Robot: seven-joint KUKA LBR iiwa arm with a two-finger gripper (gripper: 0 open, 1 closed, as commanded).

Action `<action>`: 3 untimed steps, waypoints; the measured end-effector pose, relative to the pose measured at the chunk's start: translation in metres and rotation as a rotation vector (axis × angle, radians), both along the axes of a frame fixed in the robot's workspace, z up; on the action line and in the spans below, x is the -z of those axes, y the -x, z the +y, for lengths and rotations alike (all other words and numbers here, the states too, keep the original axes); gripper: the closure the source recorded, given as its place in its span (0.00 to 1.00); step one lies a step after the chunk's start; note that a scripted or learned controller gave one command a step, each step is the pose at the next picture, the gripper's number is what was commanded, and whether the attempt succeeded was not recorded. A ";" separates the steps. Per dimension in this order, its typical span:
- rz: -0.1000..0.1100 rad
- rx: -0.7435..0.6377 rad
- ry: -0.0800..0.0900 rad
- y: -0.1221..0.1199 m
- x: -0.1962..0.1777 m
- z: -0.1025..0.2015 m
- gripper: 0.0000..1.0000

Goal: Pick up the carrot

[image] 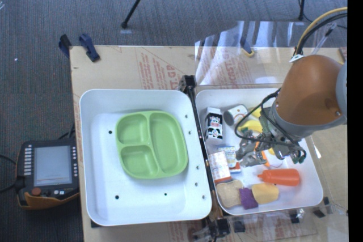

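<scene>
From above, my gripper point(256, 151) hangs in the right bin point(315, 187), jaws too cluttered to judge, with the carrot point(279, 177) just beside and below them, near the bin's front wall, the toys crowding its left.

White bins: you have two, left bin point(96, 122) and right bin point(312, 181)
Green divided plate point(152, 143): you see one, with three compartments
Orange carrot point(279, 177): one
Milk carton point(214, 123): one
Purple piece point(247, 198): one
Blue clamps point(88, 47): you can count one
</scene>
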State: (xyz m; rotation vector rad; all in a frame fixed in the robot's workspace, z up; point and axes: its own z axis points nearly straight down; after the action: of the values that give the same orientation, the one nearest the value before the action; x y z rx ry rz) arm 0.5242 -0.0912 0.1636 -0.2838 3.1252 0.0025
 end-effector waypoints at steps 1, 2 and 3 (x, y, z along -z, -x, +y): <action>0.000 -0.332 -0.001 -0.111 0.041 -0.079 1.00; 0.002 -0.544 -0.001 -0.038 0.077 -0.056 1.00; 0.001 -0.657 0.001 0.025 0.076 -0.123 1.00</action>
State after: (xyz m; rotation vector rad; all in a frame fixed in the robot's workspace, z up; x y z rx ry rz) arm 0.4990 -0.2139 0.0874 -1.2773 2.8683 0.0024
